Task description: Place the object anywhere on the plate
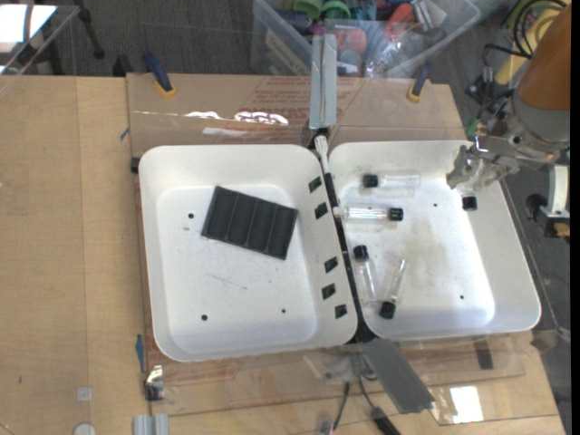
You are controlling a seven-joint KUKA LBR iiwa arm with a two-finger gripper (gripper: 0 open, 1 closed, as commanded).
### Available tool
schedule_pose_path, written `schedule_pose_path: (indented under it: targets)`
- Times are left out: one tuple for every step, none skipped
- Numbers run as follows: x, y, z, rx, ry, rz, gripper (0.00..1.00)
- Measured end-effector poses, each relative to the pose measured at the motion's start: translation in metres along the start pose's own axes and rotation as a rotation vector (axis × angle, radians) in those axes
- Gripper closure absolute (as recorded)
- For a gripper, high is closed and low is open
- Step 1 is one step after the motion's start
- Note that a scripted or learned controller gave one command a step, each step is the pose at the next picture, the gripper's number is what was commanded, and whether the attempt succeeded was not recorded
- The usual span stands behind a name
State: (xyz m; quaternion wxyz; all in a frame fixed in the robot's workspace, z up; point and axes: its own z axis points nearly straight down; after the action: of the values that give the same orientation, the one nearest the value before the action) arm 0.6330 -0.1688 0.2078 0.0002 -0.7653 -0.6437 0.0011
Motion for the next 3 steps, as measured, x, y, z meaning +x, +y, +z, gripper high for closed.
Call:
schedule_pose_path:
  targets:
    - [-0.032,-0.001,-0.047,-0.004,0.0,0.019,1.0]
    - [-0.045,-0.001,-0.116,-0.004,0.0,-0.092,1.0]
    - [-0.044,-0.001,-0.115,-0.004,-0.001,-0.093,0.0]
